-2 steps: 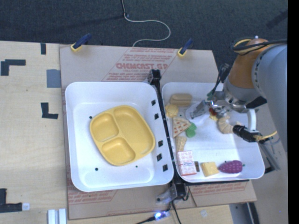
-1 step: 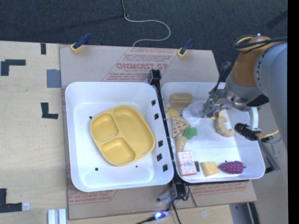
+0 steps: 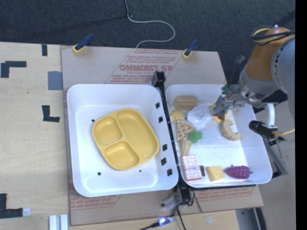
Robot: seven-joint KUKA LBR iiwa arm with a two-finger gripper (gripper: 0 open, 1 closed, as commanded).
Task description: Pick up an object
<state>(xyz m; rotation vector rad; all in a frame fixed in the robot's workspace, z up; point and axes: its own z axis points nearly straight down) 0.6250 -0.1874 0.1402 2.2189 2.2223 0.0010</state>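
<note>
Take the black divider (image 3: 165, 123) between the two bins as your landmark and read outward from it. Left of it, the left bin (image 3: 79, 128) holds a yellow three-compartment plate (image 3: 125, 138), well apart from the arm and no part of this pick. Just right of the divider, in the right bin (image 3: 254, 171), you have a toy bread roll (image 3: 185, 101) at the far end, a pizza slice (image 3: 183, 129) and a green toy (image 3: 194, 136) below it, then a red-and-white carton (image 3: 191, 167) at the near end. Further right lie a clear crumpled plastic piece (image 3: 199, 115), a yellow cheese block (image 3: 215, 173), a tan pastry-like piece (image 3: 230, 130) and purple grapes (image 3: 238, 171). I judge you are in the approach step: nothing is lifted yet. The gripper (image 3: 220, 108) hangs low over the far part of the right bin, between the clear plastic and the tan piece, with something small and reddish just at its tip; whether that is a toy or part of the tool you cannot tell, nor how wide the jaws stand. The arm (image 3: 264, 66) leans in from the right, wrist angled down and toward the divider. Next you need a straight descent onto one candidate, most likely the tan piece or the plastic, then a firm close before lifting.
</note>
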